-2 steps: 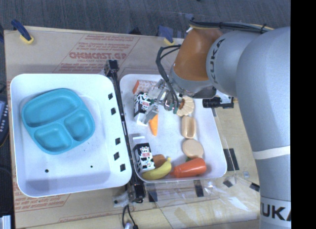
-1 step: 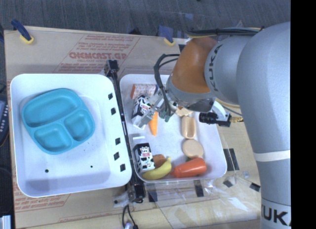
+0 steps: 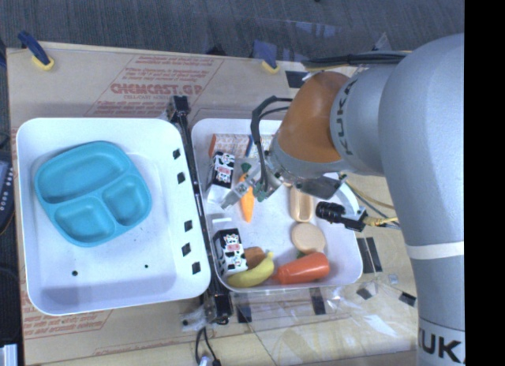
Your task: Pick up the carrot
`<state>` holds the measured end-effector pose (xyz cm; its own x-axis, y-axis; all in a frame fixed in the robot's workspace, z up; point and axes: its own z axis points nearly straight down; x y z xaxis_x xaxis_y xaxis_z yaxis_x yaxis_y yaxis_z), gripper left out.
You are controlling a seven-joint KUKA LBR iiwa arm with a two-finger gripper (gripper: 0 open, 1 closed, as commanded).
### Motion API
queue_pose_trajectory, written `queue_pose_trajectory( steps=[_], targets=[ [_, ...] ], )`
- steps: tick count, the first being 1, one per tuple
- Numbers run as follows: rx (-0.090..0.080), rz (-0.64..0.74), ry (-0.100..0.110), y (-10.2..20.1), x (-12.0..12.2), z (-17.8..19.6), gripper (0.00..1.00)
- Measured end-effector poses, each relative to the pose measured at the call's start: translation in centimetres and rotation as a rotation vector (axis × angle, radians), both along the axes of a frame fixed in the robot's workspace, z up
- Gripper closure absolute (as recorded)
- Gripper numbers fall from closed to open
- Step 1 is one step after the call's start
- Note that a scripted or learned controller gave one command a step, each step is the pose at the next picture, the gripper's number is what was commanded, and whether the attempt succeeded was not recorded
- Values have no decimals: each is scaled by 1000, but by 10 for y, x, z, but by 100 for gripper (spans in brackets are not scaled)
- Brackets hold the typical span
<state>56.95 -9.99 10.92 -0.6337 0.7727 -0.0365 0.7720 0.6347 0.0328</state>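
The gripper [image 3: 251,185] sits low in the right white bin [image 3: 347,234], its 2 fingers closed on the upper end of the carrot [image 3: 247,204], a small, smooth, tapered orange piece hanging just below them near the bin's left wall. Along that bin's near edge lie a curved yellow banana [image 3: 252,274], a glossy red pepper [image 3: 304,268] and a round tan bun [image 3: 308,237]. The left bin [image 3: 47,278] holds a matte blue plate [image 3: 91,191] with 3 rounded compartments.
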Motion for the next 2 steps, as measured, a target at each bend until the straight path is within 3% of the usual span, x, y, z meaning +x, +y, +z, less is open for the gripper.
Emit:
queue_pose_trajectory(
  steps=[1, 2],
  targets=[
    [1, 8, -1, 1, 1, 11, 100],
    [12, -215, 48, -7, -41, 44, 100]
  ],
)
